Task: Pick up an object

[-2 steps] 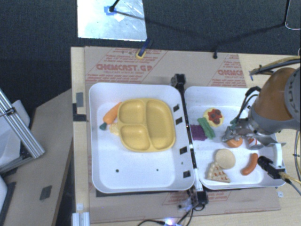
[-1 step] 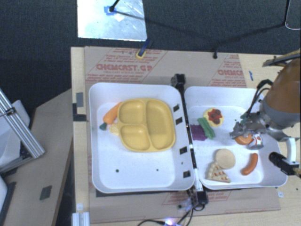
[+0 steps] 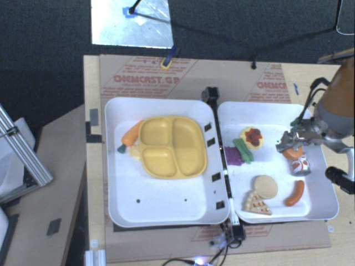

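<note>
Far left: pale wooden side surface [image 3: 55,148] with a slanted metal rail [image 3: 22,151], cut off by the frame edge. Top centre: shiny foil-like square sheet [image 3: 132,14] on dark floor, a thin dark rod crossing it.

On the tabletop [image 3: 183,73], brown printed cardboard beneath two shallow white bins. In the left white bin [image 3: 119,204]: orange toy carrot with a green tip [image 3: 130,134], leaning against and partly tucked behind the yellow sectioned plastic plate [image 3: 169,147]; a small pale yellow piece [image 3: 135,152] peeking out at the plate's left edge, too hidden to name. Black clips along the seam between bins.

In the right white bin [image 3: 277,112]: purple flat toy piece [image 3: 233,156], largely covered by a green toy bean pod [image 3: 243,149] lying across it; just beside, a yellow round toy with a red topping [image 3: 252,137]. Lower down, a tan round toy cookie [image 3: 265,187] touching a waffle-patterned toy wedge [image 3: 258,205]. Right of these, an orange-red toy sausage [image 3: 294,193], tilted. Above it, a small red-and-white toy can [image 3: 300,165], label unreadable.

Directly over an orange rounded toy piece [image 3: 292,153], mostly hidden: grey metal gripper [image 3: 290,141], low in the bin, touching or nearly touching that piece. Jaws too cluttered and blurred to judge; cannot tell whether released or clenched. Grey arm with orange band [image 3: 338,101] running off the right edge.
</note>
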`<state>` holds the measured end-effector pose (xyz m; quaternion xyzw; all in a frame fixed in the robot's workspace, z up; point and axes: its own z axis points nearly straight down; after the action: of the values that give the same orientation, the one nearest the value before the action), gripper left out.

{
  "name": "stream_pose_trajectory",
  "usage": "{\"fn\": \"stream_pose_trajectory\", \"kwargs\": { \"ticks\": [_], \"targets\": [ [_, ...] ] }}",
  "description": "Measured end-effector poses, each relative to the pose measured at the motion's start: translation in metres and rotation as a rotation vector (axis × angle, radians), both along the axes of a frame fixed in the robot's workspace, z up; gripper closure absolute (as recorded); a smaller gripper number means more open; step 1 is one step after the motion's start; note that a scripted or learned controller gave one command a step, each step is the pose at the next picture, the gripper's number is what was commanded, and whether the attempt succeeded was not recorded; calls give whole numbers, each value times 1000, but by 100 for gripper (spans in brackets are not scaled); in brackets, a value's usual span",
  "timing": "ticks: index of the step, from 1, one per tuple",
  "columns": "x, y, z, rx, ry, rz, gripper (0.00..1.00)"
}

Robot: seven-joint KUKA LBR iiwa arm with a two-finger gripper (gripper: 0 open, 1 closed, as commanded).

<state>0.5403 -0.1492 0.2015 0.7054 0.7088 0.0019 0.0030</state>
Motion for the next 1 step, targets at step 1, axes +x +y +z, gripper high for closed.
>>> {"fn": "stream_pose_trajectory", "kwargs": {
  "ticks": [1],
  "targets": [
    [1, 0, 24, 0, 2, 0, 100]
  ]
}}
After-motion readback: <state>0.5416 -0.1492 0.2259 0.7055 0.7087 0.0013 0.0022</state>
